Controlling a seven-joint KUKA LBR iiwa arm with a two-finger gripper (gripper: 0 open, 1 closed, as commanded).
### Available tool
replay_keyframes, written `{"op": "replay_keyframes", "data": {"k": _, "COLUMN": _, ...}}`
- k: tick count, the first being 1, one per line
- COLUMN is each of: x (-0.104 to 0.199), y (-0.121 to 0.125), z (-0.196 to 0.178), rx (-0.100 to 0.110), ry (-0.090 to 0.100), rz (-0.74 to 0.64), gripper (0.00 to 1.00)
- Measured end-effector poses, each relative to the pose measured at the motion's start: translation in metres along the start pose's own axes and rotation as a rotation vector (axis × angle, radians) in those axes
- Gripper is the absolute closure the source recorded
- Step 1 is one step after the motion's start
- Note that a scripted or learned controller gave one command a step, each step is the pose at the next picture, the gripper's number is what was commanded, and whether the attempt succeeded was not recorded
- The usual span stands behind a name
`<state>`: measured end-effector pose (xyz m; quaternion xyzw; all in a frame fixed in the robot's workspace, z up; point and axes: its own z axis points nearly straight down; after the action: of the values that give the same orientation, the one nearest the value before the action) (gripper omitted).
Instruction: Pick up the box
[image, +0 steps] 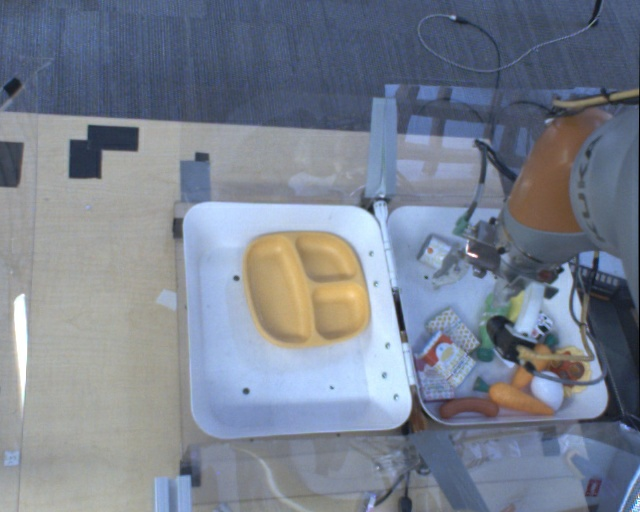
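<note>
Box (448, 352): patterned carton, lying flat in the right bin (410, 240) at its left wall, among toy food. Long axis: set diagonally, upper end toward the bin's middle. Tool (478, 252): held above the bin's upper part, well apart from the box; state cannot be told. Risk: crowding neighbours may be caught, or the flat carton slipped.
</note>
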<state>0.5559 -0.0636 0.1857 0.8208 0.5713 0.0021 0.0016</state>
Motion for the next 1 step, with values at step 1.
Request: {"op": "replay_keyframes", "data": {"k": 1, "x": -0.0385, "y": -0.0506, "z": 0.0956, "rx": -0.007, "ry": 0.003, "rz": 0.027, "gripper": 0.00}}
